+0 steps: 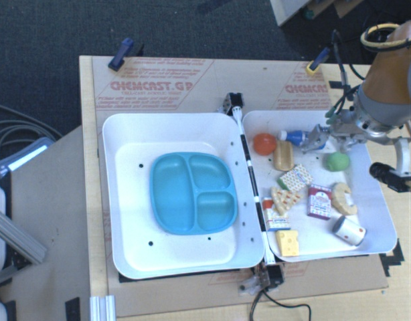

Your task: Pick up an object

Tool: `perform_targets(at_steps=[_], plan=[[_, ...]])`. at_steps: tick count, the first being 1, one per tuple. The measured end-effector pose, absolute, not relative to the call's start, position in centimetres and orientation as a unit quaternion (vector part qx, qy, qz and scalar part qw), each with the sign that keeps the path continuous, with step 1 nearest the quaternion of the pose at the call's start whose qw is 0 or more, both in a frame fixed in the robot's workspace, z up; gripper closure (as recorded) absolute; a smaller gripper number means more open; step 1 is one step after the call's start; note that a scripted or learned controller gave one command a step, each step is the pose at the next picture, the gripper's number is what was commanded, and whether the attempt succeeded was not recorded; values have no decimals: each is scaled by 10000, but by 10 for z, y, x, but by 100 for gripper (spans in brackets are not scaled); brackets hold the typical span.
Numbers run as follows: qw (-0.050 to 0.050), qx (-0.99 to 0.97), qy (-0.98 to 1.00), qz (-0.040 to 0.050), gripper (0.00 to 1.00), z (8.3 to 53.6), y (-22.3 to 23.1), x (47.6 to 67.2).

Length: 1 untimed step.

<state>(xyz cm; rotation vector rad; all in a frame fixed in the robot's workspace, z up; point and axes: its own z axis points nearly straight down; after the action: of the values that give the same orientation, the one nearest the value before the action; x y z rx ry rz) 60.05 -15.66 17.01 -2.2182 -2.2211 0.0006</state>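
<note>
A blue tray sits in the left bin, well left of the fingers. Two blue clamps grip the board's far edge; cables coil far left.

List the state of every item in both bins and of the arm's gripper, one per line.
Blue three-compartment plastic tray: flat in the left bin, nothing in it.
Orange ball: loose in the right bin.
Green ball: loose, beside the gripper.
White cylindrical can: lying on its side.
Yellow block: lying flat.
Gripper: low over the right bin, grasp unclear.
</note>
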Motion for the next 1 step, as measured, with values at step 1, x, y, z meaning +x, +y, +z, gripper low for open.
perform_targets(at_steps=[1], plan=[[-27,-7070,-7072,-19,0,88,-111,542]])
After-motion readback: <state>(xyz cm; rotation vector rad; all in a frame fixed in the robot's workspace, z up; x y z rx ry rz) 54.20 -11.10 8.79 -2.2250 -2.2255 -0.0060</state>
